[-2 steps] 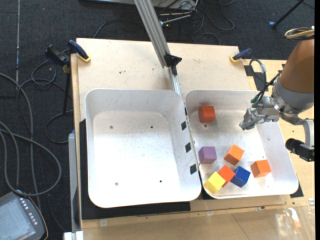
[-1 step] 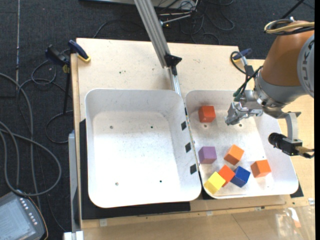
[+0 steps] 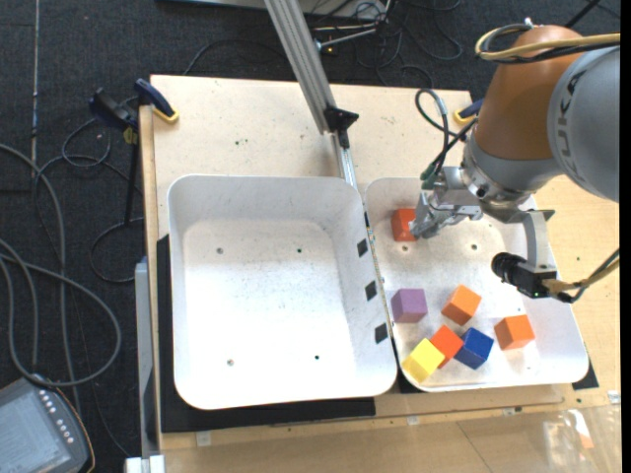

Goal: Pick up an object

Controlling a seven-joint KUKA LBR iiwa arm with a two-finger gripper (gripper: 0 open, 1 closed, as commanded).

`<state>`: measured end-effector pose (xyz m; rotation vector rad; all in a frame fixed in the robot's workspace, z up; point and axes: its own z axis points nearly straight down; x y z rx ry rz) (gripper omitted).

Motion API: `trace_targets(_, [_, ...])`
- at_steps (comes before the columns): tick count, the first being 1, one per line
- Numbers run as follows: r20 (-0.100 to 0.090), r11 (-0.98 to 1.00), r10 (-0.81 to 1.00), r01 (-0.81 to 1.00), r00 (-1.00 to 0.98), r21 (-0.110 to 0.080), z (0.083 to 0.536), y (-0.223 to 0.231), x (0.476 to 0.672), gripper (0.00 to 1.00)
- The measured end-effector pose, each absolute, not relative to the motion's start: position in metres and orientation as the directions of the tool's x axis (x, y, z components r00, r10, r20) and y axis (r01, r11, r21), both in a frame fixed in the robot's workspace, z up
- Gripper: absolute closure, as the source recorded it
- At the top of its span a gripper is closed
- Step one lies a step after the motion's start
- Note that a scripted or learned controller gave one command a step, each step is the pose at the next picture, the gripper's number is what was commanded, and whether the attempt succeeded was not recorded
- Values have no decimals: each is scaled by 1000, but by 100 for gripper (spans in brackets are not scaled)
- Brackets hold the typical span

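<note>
Small red-orange cube [image 3: 402, 225] beside lowered metal claw [image 3: 426, 227], grip state impossible to tell; approach step, probably needing closure around cube, then lift.

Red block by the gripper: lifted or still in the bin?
Cannot tell. The red block appears over the right bin's floor beside the gripper; contact underneath isn't visible.

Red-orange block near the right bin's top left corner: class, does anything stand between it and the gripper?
Nothing visible does. The gripper is right beside the red-orange block, on its right. The other blocks, such as the purple block, lie lower in the right bin.
</note>
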<state>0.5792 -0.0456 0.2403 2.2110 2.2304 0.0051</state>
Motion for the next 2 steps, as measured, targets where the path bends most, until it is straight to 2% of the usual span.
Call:
trace_targets(1, [2, 9, 1000, 1000, -9, -1, 239, 9, 575, 100])
trace_targets(2, [1, 8, 1000, 1000, -8, -1, 226, 62, 585, 100])
